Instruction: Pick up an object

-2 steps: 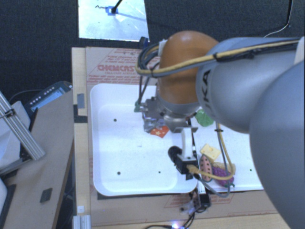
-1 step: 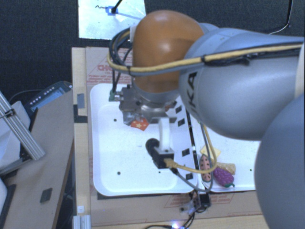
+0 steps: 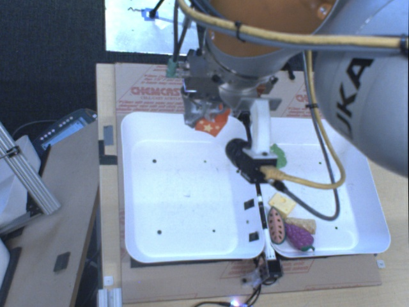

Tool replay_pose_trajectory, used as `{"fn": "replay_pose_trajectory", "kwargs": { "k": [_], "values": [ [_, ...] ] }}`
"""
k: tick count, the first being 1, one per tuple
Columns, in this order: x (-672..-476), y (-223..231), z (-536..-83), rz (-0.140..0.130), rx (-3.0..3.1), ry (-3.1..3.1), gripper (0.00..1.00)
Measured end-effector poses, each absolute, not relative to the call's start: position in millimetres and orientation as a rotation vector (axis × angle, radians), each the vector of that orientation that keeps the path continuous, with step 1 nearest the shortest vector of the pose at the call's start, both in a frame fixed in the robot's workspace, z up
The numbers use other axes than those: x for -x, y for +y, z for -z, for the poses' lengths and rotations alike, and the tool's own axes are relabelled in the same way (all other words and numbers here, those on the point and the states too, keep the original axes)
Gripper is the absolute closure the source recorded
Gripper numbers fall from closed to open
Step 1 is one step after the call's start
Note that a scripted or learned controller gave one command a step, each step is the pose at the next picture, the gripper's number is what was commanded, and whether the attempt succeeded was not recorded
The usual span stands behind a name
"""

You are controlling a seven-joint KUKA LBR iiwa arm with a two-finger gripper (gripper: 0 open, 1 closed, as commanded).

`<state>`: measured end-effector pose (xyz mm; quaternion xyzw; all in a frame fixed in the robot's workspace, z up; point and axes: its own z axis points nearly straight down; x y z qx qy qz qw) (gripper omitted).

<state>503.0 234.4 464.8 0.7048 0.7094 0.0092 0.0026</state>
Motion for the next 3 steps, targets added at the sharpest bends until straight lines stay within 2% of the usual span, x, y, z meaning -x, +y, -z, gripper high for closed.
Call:
{"fn": "replay_pose_trajectory", "kwargs": {
  "k": [1,2,3],
  "values": [
    [-487.1,234.4,-349.0,0.013,-2.222,2.226,1.0],
    [-560.4,207.1,-427.3,-0.016,-2.219,2.215,1.0],
    [-542.1,206.6,-542.3,-0.02,-2.213,2.223,1.0]
  ]
}}
